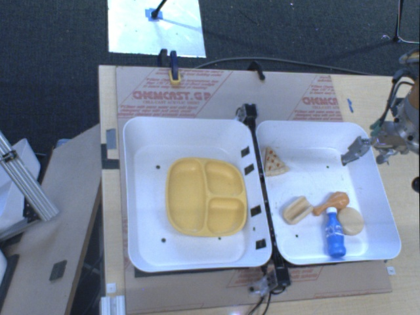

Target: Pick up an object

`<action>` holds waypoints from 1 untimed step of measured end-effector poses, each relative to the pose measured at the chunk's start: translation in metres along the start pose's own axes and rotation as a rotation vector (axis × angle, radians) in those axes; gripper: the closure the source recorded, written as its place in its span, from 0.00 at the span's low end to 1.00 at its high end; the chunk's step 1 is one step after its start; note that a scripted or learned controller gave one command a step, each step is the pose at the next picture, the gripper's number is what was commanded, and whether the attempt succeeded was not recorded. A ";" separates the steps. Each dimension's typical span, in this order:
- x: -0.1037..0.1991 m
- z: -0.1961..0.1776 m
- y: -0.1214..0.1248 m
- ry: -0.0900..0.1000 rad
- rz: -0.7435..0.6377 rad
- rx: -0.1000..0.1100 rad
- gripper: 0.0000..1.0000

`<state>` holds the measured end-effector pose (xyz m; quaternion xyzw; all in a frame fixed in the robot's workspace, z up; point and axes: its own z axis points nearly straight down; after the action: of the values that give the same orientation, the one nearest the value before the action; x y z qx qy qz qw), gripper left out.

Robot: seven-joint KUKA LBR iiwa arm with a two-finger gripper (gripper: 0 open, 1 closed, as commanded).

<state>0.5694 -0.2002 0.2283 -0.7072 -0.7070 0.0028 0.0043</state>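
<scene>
Two shallow white plastic bins side by side on the tabletop [111, 195], smooth walls, rounded corners, black clips along the shared edge. Left bin [147, 140]: one yellow plate [207, 197], glossy, squarish with soft corners, moulded into three compartments, lying flat near the middle.

Right bin [315, 143]: five small things. Up by the divider, a tan pizza slice [273, 161], triangular, speckled top, lying apart from the rest. Lower down, a cluster: a pale hot dog bun [296, 210], stubby and oblong; just right of it an orange chicken leg [332, 203], slim shank swelling to a rounded end; a blue bottle [335, 233] with a white cap and white label, lying roughly lengthwise toward the front wall; a beige round cookie [352, 221], matte, touching or just beside the bottle's right side.

Over at the right bin's far right rim, the pincer [356, 150]: grey metal, angled down-left, hanging above the bin's upper right corner, well apart from the cluster. Nothing seen between the fingers; how far open, cannot tell at this size and angle.

Under the bins, a brown cardboard sheet [197, 90] with red printed lettering.
</scene>
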 end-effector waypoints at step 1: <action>0.001 -0.007 0.003 -0.003 -0.003 -0.012 0.00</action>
<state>0.5721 -0.1996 0.2352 -0.7061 -0.7082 -0.0003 -0.0008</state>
